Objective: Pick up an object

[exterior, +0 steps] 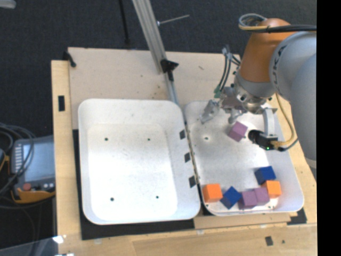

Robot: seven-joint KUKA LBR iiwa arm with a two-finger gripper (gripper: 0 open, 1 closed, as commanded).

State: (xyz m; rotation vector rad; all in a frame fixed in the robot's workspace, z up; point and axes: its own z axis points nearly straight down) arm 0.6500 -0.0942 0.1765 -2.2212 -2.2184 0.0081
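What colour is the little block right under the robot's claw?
Light purple block, seen in the camera view.

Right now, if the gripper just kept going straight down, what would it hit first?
Probably the purple block right under the gripper, then the floor of the right bin. One slanted view leaves depth unclear, so the block may already touch it.

Grey arm (298,57) with an orange band (261,49) above the wrist. Gripper (234,120): metallic grey with black parts; a green light shows beside it. Just below the jaws, a light purple block (237,130). Further below the jaws, along the near rim: orange block (212,192), blue block (231,197), two purple blocks (254,198), a second orange block (273,188), a second blue block (265,174). Both bins white with dark speckling: right bin (213,148), left bin (133,159). Bench (106,68) pale tan.
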